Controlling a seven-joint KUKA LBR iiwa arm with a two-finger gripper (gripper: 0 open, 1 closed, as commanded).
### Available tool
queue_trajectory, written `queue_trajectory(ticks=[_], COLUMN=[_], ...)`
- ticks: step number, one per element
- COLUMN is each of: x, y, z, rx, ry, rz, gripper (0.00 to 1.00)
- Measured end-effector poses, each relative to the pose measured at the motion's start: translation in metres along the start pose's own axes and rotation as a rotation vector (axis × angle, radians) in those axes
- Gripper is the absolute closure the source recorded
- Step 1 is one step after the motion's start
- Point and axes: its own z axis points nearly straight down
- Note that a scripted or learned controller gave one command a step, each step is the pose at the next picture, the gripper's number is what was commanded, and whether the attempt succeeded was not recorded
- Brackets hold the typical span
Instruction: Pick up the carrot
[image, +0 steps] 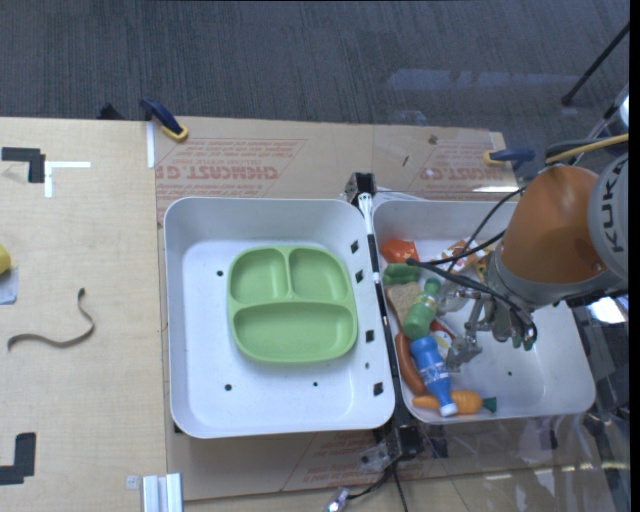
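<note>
A grey arm with an orange band (555, 230) reaches in from the right over the right-hand white bin (560, 395), its gripper (462, 350) hanging low among a jumble of toy food. Whether the fingers are apart or together cannot be told from here; cables and metal parts crowd the spot.

The carrot (462, 403), orange with a green top, lies near the front wall of that bin, just below the gripper and beside the foot of a blue bottle (431, 365). Nothing of it sits between the fingers.

A green bottle (421, 312) lies tilted just above the blue one, and a red-orange piece (399, 250) rests towards the back of the bin.

The left-hand bin (190, 330) holds a green divided plate (292, 303), set near its middle. On the table (70, 420) to the left, a dark curled cord (55, 335) lies well apart from both bins.
</note>
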Motion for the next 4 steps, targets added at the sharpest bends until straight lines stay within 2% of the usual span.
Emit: queue_trajectory(ticks=[1, 2, 3, 4], x=[0.040, 0.043, 0.018, 0.018], y=[0.015, 0.015, -0.066, -0.066], z=[-0.007, -0.014, -0.132, -0.132], rx=[0.006, 0.003, 0.001, 0.000], ry=[-0.035, -0.023, -0.003, -0.003], rz=[-0.525, -0.528, -0.378, -0.378], gripper=[0.00, 1.00, 1.00, 0.00])
